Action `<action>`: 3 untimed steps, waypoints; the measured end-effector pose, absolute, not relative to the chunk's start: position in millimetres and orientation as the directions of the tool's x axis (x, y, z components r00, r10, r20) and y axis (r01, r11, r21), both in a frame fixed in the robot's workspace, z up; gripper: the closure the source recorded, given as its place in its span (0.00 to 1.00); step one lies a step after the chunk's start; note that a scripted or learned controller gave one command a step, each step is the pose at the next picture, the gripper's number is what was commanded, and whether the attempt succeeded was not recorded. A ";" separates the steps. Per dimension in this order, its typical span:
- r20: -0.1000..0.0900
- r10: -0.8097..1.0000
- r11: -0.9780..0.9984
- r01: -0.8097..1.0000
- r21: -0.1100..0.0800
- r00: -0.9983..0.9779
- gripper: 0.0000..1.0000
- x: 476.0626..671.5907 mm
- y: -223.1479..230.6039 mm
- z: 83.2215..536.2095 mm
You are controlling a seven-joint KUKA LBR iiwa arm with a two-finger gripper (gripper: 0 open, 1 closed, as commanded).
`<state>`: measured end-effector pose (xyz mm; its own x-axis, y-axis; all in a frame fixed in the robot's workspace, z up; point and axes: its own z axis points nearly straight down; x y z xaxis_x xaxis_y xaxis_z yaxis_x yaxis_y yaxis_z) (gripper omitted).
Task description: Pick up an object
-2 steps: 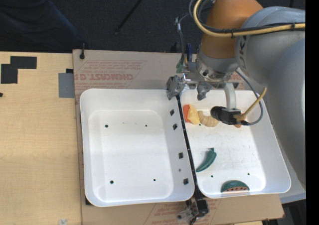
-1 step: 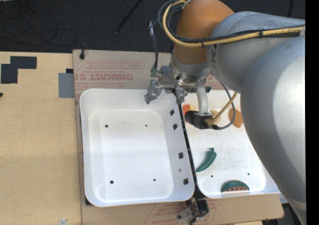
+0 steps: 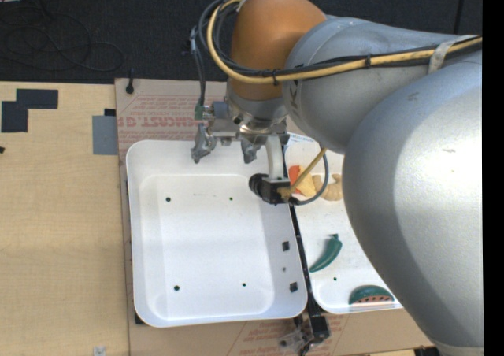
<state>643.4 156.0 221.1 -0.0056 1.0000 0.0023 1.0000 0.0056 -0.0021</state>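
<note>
My gripper [image 3: 224, 154] hangs over the far edge of the left white bin [image 3: 150, 268], its two dark fingers [image 3: 198, 153] spread open with nothing between them. In the right bin [image 3: 340, 305] lie a green curved pepper-like toy [image 3: 326, 253], a watermelon-slice toy [image 3: 370, 294], a small orange piece [image 3: 294, 175] and a pale tan toy [image 3: 327, 187]. The grey arm covers much of the right bin. All these objects sit to the right of the gripper, apart from it.
A black cable loop [image 3: 268, 187] hangs from the wrist over the divide between the bins. The bins rest on cardboard [image 3: 157, 114] on a wooden bench [image 3: 55, 228]. A black clamp [image 3: 309, 332] sits at the near edge between the bins.
</note>
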 end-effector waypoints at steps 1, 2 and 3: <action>0.002 1.000 0.007 1.000 -0.001 -0.007 0.00 637.9 236.2 233.6; 0.002 1.000 -0.001 1.000 0.008 0.001 0.00 645.1 198.0 341.9; 0.000 1.000 -0.002 1.000 0.005 0.002 0.00 644.3 149.8 424.3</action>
<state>644.3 149.8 424.3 0.0021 1.0000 0.0000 1.0000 -0.0021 0.0055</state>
